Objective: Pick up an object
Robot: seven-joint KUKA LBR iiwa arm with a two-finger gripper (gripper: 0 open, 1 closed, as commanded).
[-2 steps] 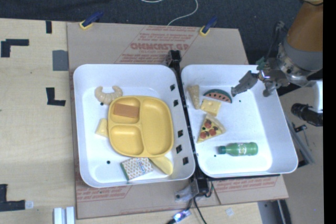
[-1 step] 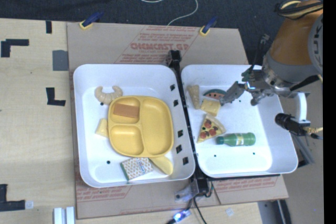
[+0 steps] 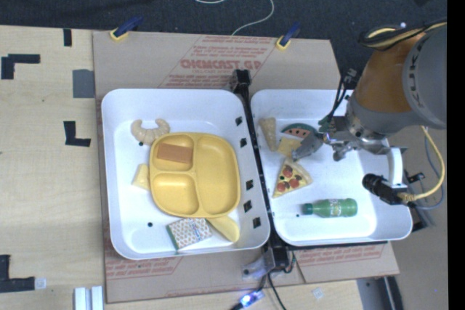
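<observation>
Here the claw [image 3: 314,147] hangs low in the right bin [image 3: 330,227], its tip toward the bin's left side, right over a pale yellow wedge [image 3: 288,147] and beside the watermelon slice [image 3: 297,131]; whether it grips anything I cannot tell. The pizza slice [image 3: 290,178] lies just below-left, pointing down-left, and the green bottle [image 3: 330,208] lies crosswise nearer the front wall.

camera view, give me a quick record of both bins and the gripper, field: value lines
left bin: yellow divided plate holding a brown slab; croissant-like toy above it; patterned packet below it
right bin: pizza slice, green bottle lying on its side, watermelon slice, pale wedge
gripper: over the right bin, near the watermelon slice
grasp: cannot tell
</observation>
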